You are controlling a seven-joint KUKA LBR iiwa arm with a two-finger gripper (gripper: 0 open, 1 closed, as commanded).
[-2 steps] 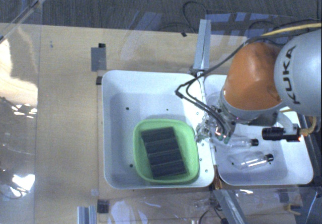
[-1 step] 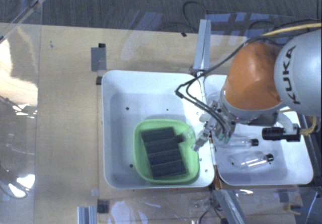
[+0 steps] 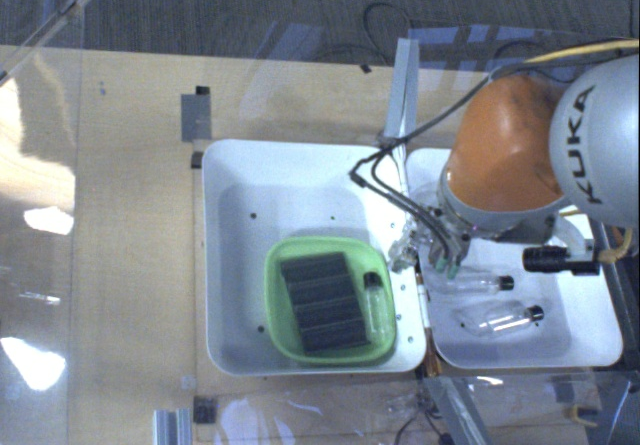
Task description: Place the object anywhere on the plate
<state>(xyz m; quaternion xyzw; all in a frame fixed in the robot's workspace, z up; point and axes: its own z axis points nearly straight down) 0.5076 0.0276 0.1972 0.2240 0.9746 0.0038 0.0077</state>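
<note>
A green plate (image 3: 275, 295) sits in the front right part of the left bin (image 3: 250, 223). On it lies a dark grey ridged block (image 3: 322, 303). Beside the block, along the plate's right side, lies a clear vial with a black cap (image 3: 375, 301). My gripper (image 3: 428, 255) hangs under the orange wrist band (image 3: 500, 148), over the divide between the two bins, just up and right of the plate. Nothing shows beneath it, and its tips are hidden among cables.
Two more clear vials with black caps lie in the right bin (image 3: 590, 328), one near the gripper (image 3: 478, 283) and one closer to the front (image 3: 500, 318). Black cables (image 3: 385, 183) loop from the wrist over the left bin's back right corner.
</note>
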